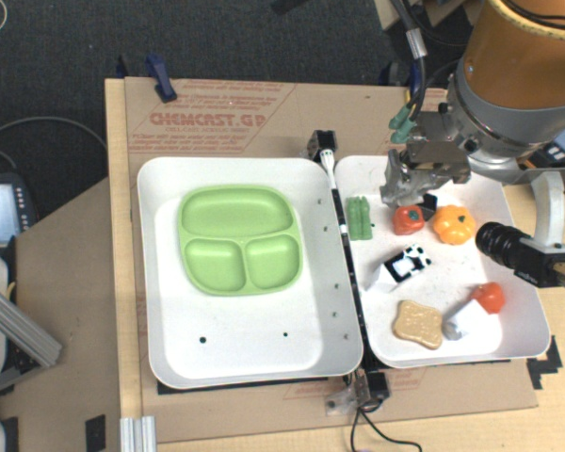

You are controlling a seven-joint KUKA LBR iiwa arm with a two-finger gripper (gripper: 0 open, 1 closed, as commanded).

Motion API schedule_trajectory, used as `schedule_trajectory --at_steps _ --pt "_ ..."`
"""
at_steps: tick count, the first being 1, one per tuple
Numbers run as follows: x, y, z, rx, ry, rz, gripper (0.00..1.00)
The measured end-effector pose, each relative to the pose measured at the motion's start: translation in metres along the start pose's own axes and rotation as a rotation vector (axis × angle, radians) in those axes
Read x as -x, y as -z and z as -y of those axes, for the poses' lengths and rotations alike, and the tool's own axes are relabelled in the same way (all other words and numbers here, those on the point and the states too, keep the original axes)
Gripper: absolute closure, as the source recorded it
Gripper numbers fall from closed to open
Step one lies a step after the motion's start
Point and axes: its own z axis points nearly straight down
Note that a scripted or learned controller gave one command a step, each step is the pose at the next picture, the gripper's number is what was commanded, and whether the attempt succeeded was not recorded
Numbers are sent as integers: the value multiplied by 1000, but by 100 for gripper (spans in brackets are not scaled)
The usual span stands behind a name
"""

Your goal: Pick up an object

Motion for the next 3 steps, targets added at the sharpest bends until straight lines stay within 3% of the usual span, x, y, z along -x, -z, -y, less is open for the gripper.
schedule_trajectory --at_steps 1,2,3 --pt "52 -56 -30 -12 -14 4 100" --pt "9 -159 -11 -20 -5 2 100" --pt "-9 -21 0 9 -3 -1 100"
